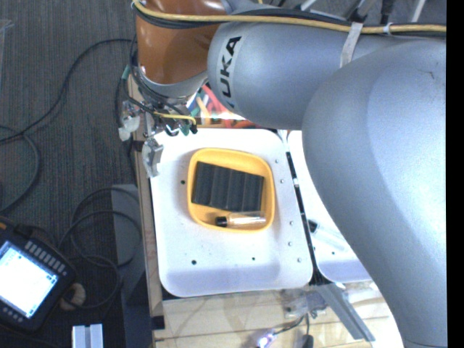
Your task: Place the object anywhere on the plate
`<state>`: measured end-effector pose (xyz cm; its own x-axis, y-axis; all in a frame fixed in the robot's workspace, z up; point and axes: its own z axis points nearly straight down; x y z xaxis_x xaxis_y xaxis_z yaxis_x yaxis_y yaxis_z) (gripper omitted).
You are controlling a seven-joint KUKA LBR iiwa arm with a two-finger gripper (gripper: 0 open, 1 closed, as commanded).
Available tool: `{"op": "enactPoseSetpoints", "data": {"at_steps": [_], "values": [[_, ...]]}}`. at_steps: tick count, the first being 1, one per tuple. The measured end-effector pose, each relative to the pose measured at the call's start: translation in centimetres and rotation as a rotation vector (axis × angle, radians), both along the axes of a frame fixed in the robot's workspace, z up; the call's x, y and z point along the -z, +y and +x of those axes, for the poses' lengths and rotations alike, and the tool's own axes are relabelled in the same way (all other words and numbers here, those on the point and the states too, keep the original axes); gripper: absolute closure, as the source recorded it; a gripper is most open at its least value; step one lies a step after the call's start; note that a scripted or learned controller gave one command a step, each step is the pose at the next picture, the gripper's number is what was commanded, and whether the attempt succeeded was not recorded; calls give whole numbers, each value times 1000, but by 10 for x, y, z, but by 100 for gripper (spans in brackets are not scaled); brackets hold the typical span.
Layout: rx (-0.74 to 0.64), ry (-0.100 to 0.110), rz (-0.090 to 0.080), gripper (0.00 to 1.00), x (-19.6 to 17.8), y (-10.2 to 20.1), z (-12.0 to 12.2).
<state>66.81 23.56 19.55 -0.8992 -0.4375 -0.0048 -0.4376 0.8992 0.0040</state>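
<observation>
One small cylindrical object (243,221), pale tan body with dark end, lies on yellow plate (196,198), at dark insert's (228,185) front edge, down-right of pincer (151,155). Pincer hangs over left bin's (217,267) far-left rim; finger spread impossible to tell.

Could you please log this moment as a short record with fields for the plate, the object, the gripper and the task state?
plate: yellow plate with a dark ribbed centre, lying in the left white bin
object: small brown and tan cylinder lying on the plate's near edge
gripper: gripper at the bin's far left corner, apart from the plate
arm: grey arm reaching over the bins
task state: object appears to rest on the plate
</observation>
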Motion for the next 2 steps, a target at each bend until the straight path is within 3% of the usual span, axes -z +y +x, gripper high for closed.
{"op": "enactPoseSetpoints", "data": {"at_steps": [1,2], "values": [[1,0,0,0,0,-1,0],[56,2,0,0,29,-3,-2]]}}
